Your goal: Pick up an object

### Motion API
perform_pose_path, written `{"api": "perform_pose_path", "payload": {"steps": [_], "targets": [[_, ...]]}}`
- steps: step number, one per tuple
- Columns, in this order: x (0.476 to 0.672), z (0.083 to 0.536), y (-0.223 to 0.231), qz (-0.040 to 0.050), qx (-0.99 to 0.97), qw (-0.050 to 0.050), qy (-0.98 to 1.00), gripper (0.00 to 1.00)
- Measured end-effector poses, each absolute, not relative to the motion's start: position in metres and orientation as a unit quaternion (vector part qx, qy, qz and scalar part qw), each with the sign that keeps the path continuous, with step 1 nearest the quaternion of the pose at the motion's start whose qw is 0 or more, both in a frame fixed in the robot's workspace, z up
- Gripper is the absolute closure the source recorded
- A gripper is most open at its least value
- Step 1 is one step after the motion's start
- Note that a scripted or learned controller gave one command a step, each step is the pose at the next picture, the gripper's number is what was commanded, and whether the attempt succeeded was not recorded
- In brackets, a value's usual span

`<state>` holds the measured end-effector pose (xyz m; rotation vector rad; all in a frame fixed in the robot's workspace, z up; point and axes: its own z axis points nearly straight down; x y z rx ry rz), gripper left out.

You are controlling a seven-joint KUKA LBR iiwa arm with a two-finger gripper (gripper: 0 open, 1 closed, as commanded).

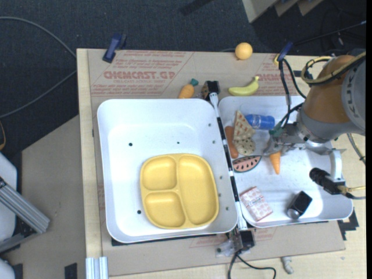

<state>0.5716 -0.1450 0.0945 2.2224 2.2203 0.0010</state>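
Orange plastic carrot (pixel 275 163) lying just at six o'clock of grey two-finger gripper (pixel 278 139) hovering in right white bin (pixel 325 214); finger spread unreadable.

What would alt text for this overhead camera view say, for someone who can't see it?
A grey robot arm with an orange band reaches from the right over the right white bin, which holds toy food including a small orange carrot. The left white bin holds a yellow three-compartment plastic plate.

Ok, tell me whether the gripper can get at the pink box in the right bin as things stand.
Probably yes. The pink box lies flat with bare floor around it in the right bin, nothing on top; the gripper is just above the small carrot.
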Motion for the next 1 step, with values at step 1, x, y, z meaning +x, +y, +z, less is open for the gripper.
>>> {"api": "perform_pose_path", "payload": {"steps": [1], "targets": [[0.5960, 0.1853, -0.0729, 0.0008, 0.706, 0.001, 0.708, 1.00]]}}
